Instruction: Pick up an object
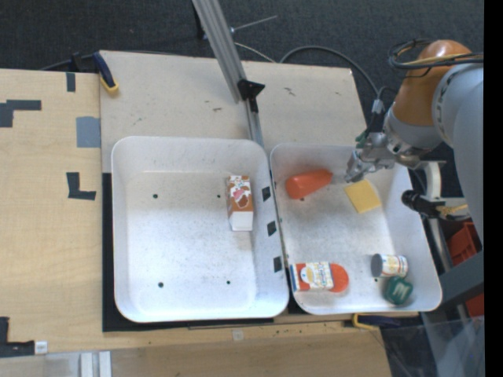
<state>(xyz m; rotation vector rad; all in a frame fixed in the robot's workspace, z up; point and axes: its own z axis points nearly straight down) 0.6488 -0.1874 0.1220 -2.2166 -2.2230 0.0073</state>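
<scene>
Yellow and blocky, the sponge-like piece [364, 196] is lying in the right bin [416, 242], near its far edge, and the gripper [359, 169] is hovering right above its upper corner. Whether the fingers are spread or closed, I cannot tell; they are too small and dark against the wrist, and nothing is showing between them.

Judging by its look, the yellow piece is probably light and somewhat soft, so it should be giving a little under pressure rather than slipping; taking it across its two shorter flat sides seems safest.

Just to its left, the orange carrot-shaped toy [308, 183] is resting apart from it, rounded and likely slicker, best pinched across its thick middle.

Nearer the front of the same bin, a red-and-white packet [320, 276], a small jar [391, 265] and a green object [398, 290] are sitting well away.

A small carton [240, 203] is lying in the left bin [141, 210].
</scene>
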